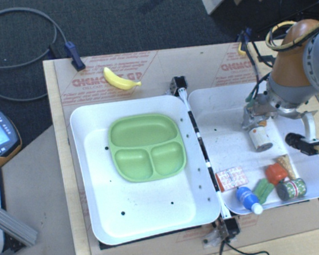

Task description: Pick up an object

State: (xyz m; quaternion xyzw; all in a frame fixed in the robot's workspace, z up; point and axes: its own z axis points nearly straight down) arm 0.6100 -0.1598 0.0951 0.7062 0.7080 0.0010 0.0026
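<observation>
**A:** Where is the gripper?

**B:** The gripper [256,123] is over the far half of the right bin [223,128]. The arm [291,73] reaches in from the right.

**A:** Is it spread or pinched?

**B:** I cannot tell. From above, its tip blends into what lies under it.

**A:** And the thing to pick up?

**B:** A small pale can [260,139] sits just on the near side of the gripper's tip. I cannot tell whether the two touch, or whether the can rests on the bin floor.

**A:** What else is in that bin?

**B:** There is a cluster along the near edge. A red-and-white packet [231,177] lies at the left, close to the wall between the bins. To its right and nearer is a blue bottle [248,198] with a white cap, and a green piece [263,189] lies right beside the bottle. Just beyond that is a red piece [277,173], and a dark can [292,188] lies farthest right.

**A:** And the left bin?

**B:** The left bin [94,161] holds a green divided plate [147,145], toward its far side.

**A:** Anything outside the bins?

**B:** A banana [120,78] lies on the bench [157,61], beyond the left bin.
</observation>
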